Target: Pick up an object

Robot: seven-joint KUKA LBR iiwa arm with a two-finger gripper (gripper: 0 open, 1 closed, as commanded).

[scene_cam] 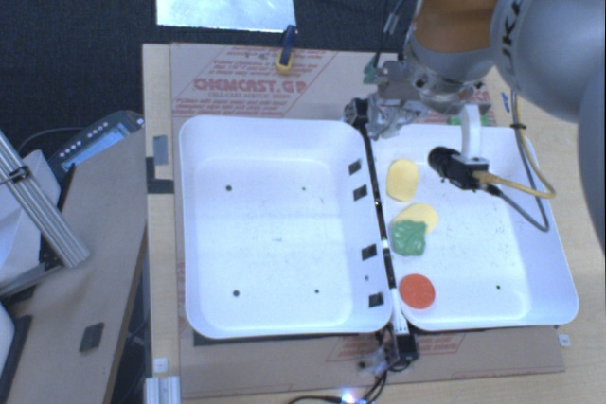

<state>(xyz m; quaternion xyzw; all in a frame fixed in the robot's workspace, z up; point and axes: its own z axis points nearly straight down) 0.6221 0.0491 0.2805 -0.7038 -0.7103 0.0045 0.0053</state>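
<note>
Closest to the camera is the near edge of the bench [284, 372], brown and flat, with two white bins on it, side by side and touching along the middle.

Biggest of all is the grey arm [540, 24] with its orange band; it comes in from the right and hangs over the far edge of the right bin. Its gripper [393, 114] sits above that bin's far left corner, right by the middle wall. I cannot tell if it is open or shut, and I see nothing held in it.

Next comes the left bin [199, 232]. Its white floor is bare, so it has lots of open room.

Then the right bin [544, 289]. All its things sit close to its left wall, so its right side is open floor. A yellow piece [402, 179] lies farthest back. A green lump [409, 237] lies in the middle, touching a small pale yellow piece [422, 216]. An orange-red round piece [417, 290] lies near the front left corner, apart from the others.
</note>
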